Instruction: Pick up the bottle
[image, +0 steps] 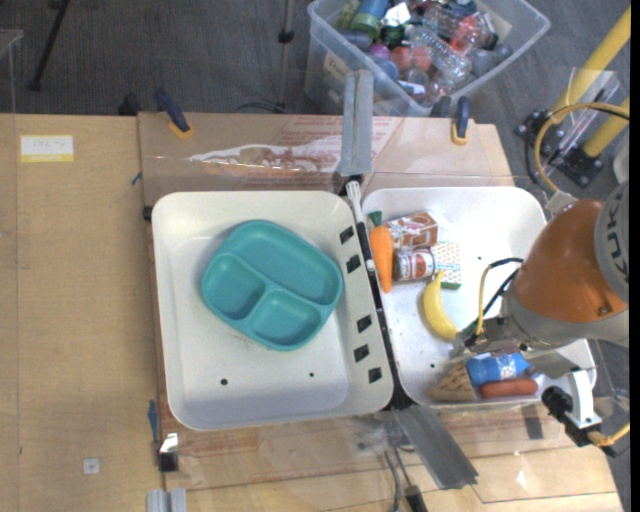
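The arm (565, 275) hangs low over the right bin (470, 205), and its bulk hides the gripper, so I cannot tell how the pincer stands or whether anything is in it.

The likeliest bottle (497, 368) is the blue thing lying on its side just below the arm's wrist, hard against the bin's near wall, with a red thing (508, 389) touching it below (its shape is half covered, so the name is a judgement). Lying flat and wedged there, it probably leaves a grasp little room.

Up and left of the bottle lie a banana (437, 308), a can (412, 266), a carton (413, 232) and a carrot (381, 256) against the divider. Far left of the bottle, a teal tray (270, 285) sits in the other bin (180, 300).
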